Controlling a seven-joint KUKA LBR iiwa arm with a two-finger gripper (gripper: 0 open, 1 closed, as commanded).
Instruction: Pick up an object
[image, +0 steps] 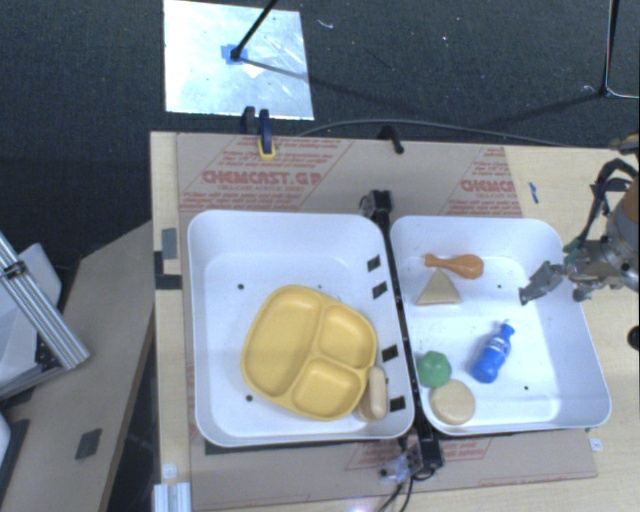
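The right bin (575, 385) holds several small items: a blue bottle (492, 352), a green round piece (434, 369), a beige disc (453, 402), a brown drumstick (455, 264) and a tan wedge (438, 290). In the left bin (215, 300) lie a yellow divided plate (310, 350) and a beige bread-like piece (374, 392) against its right wall. My gripper (557, 290) hovers over the right bin's right side, open, with nothing between its fingers. It stands above and to the right of the blue bottle, apart from it.
A black divider with clips (392, 300) runs between the two bins. A cardboard sheet (300, 175) lies under them. A yellow-and-blue clamp (262, 130) sits at the bench's back edge. A metal frame (30, 310) stands at the left.
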